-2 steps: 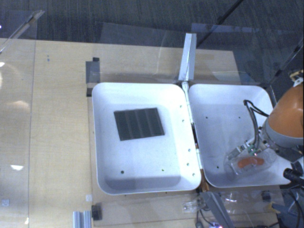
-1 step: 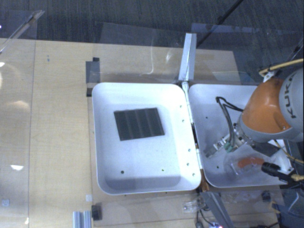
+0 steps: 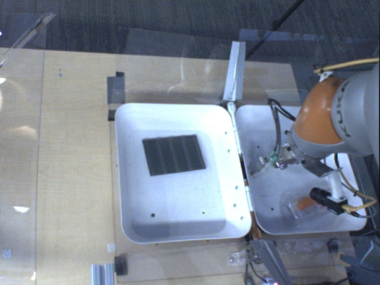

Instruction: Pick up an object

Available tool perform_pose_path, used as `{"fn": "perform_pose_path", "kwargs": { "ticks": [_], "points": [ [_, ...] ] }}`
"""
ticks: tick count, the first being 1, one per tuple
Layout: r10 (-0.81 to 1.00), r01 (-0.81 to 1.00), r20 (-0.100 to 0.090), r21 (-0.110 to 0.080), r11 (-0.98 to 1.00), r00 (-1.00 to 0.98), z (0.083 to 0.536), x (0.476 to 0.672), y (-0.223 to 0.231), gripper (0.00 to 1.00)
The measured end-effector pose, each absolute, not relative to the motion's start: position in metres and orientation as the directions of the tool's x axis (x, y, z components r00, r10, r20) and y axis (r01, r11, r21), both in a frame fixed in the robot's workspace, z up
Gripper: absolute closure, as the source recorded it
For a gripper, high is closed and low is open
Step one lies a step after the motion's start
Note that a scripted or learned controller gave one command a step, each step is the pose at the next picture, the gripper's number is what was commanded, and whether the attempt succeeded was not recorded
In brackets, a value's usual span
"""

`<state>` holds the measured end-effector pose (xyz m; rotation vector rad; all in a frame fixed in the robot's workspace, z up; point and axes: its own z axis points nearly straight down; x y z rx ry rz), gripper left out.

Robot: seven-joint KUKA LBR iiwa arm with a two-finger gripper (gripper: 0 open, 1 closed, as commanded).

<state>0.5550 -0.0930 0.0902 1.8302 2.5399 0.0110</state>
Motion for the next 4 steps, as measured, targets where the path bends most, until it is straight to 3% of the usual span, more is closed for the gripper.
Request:
{"fn": "perform_pose_path", "kwargs": {
  "ticks": [1, 2, 3, 4],
  "points": [
    [0.955, 0.955, -0.002, 0.006, 0.296, -0.296, 0.186, 0.582, -0.058, 0.00],
    [0.992, 0.992, -0.002, 0.005, 0.124, -0.124, 0.171, 0.551, -0.135, 0.00],
    [0.946, 0.946, -0.009, 0.011, 0.324, -0.324, 0.090, 0.540, -0.207, 0.00],
    [0.934, 0.934, -0.008, 0.012, 0.358, -0.358, 0.090, 0.491, -0.205, 0.00]
  ]
}}
